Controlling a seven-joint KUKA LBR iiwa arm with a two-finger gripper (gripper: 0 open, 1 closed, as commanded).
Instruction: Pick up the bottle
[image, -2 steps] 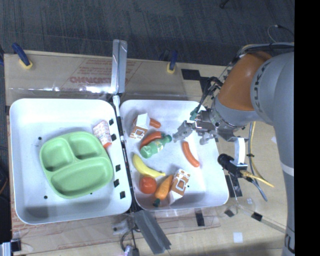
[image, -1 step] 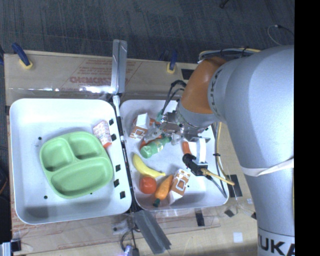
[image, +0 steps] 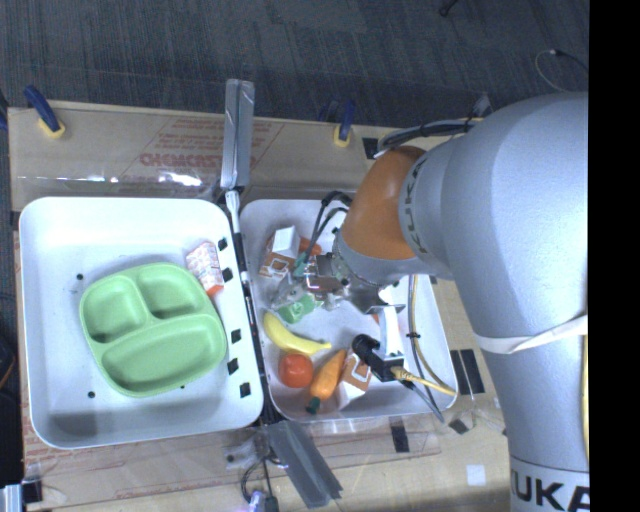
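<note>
Right bin (image: 432, 330) crowded — banana (image: 293, 336), carrot (image: 327, 375) block.

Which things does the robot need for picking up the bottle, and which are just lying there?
For the job:
bottle
gripper

Just lying about:
banana
tomato
carrot
green tray
small carton

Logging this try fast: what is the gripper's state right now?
Two-finger gripper: down in the right white bin over the clear bottle with a green label; state cannot be told.

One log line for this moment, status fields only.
tool: low in right bin | bottle: beside banana | grasp: unconfirmed | left bin: green tray
</note>
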